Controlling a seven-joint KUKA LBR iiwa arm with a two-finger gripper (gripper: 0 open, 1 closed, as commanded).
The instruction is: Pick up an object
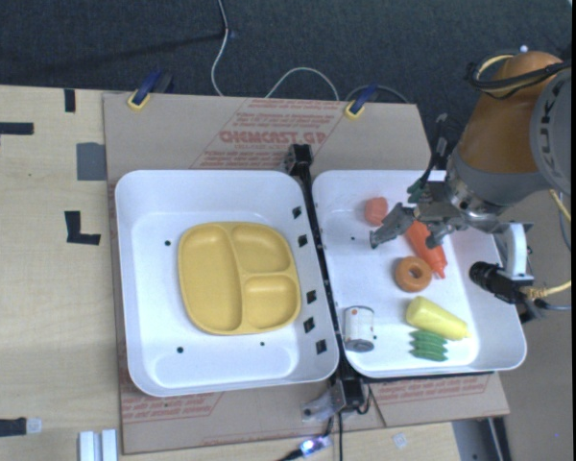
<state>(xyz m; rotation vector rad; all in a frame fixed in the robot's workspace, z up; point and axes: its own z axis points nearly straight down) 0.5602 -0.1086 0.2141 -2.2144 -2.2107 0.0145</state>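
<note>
Presently the gripper [415, 230] hangs low over the right bin [490, 358], jaws spread wide, straddling the upper end of a toy carrot [432, 253], evidently its target. Nothing is gripped. A doughnut [413, 275] lies just beside, risking interference.

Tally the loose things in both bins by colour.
Yellow: 2, tray and corn
Orange: 2, donut and carrot
Red-orange: 1, small piece
Green: 1, ridged piece
Silver: 1, can
Total: 7
</note>
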